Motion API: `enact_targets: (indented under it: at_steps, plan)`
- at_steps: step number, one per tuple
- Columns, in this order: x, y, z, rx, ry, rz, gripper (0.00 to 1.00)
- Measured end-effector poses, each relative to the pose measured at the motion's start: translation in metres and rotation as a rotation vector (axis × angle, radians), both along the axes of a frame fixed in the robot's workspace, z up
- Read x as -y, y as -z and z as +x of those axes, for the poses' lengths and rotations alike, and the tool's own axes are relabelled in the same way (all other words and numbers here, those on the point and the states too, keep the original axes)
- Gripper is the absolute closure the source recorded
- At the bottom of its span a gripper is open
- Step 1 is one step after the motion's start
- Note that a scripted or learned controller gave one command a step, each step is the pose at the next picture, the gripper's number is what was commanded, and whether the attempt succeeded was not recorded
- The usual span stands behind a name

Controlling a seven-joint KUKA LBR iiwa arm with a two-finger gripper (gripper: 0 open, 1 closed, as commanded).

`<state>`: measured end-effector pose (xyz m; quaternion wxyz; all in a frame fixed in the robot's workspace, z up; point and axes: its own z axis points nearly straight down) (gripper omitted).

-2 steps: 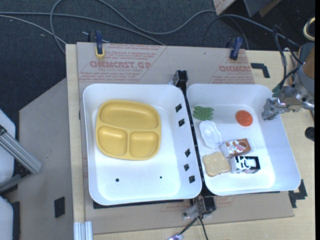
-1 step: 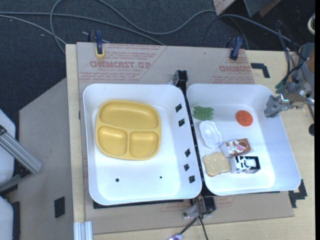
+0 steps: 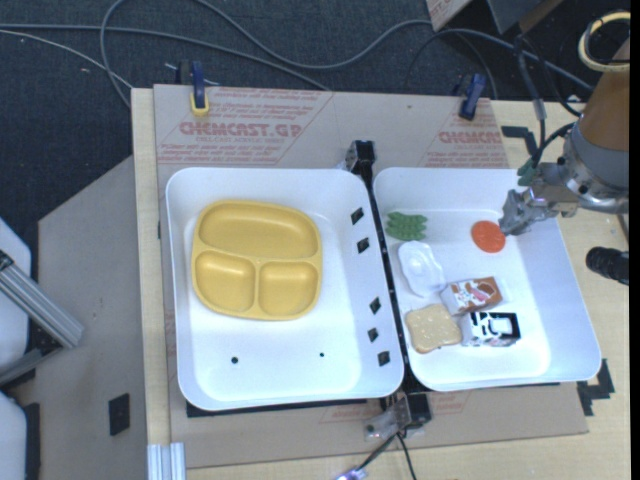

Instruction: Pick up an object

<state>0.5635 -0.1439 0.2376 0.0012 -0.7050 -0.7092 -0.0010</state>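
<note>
Figure: overhead slant view of a tan board surface (image 3: pixel 250 128) carrying two shallow white plastic bins side by side, with the task at its approach stage and no object yet lifted. The left white bin (image 3: pixel 300 368) holds a yellow three-compartment plastic tray (image 3: pixel 258 258), lying flat and well apart from the action. The right white bin (image 3: pixel 560 318), taken here as the landmark, contains every candidate object. The grey arm with its orange upper section (image 3: pixel 600 128) reaches over this bin's far right corner, and its jaws (image 3: pixel 515 218) sit low just inside that corner; whether they are spread or pressed together cannot be told at this resolution, and nothing is visibly between them. Inside the bin, from larger to smaller: a tan slice of toy bread (image 3: pixel 432 328) near the bin's near-left corner; a black-and-white printed packet (image 3: pixel 495 328) just right of the bread; a brown-and-white wrapped packet (image 3: pixel 473 294) at the bin's middle; a white moulded plastic piece (image 3: pixel 420 266) toward the bin's left wall; a green leafy toy vegetable (image 3: pixel 406 225) near the far-left part; and a small flat orange-red disc (image 3: pixel 488 236), just beside the jaws and judged the likeliest target. Remaining steps, by judgement: closing on an object, then lifting it clear of the bin.
</note>
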Motion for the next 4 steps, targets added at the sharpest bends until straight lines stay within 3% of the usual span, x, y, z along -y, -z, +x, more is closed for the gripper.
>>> enact_targets:
  at_steps: [4]
  plan:
    - [-0.191, 0.017, -0.01, -0.004, 0.001, -0.001, 1.0]
